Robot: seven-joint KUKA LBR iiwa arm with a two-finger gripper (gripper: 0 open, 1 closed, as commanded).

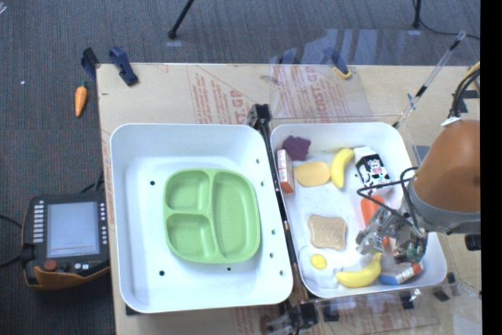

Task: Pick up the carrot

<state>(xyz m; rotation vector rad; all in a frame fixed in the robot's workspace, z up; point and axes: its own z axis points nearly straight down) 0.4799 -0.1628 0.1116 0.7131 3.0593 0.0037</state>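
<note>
The end effector [386,238] hangs low in the right bin [408,139], its opening impossible to judge. The carrot [367,209] lies just to its far left, partly covered by it. Crowding them are a toast slice [327,231], a banana [360,275], a fried egg [318,261] and a milk carton [371,169]. A green plate [212,216] sits in the left bin [125,169].

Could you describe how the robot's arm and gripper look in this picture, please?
The arm shows as a rounded orange band above a grey wrist ring, at the view's right over the right bin. Thin dark cables loop from the wrist toward the gripper, a small metallic, grey assembly of rods and fittings. No markings are legible.
</note>
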